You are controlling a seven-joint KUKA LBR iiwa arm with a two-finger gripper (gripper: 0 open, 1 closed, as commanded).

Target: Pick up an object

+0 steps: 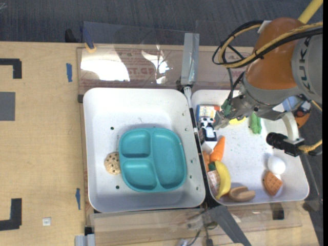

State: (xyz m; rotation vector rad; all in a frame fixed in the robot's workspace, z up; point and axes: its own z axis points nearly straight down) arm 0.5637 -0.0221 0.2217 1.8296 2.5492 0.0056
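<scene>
My gripper (225, 118) hangs low over the back left part of the right bin (294, 196), beneath the orange wrist band. Right beside it lie a blue and white packet (206, 110) and a small black and white item (208, 133). A yellow piece (238, 120) and a green piece (254, 123) sit just to its right. An orange carrot (219, 148) lies in front of it, with a yellow banana (223, 179) nearer the front. What sits directly under the gripper is hidden.
The left bin (97, 106) holds a teal divided plate (152, 158) and a cookie (111, 163) at its left. In the right bin's front lie a brown bread roll (241, 193), a white egg (277, 165) and an orange pastry (272, 183). The arm covers the bin's back right.
</scene>
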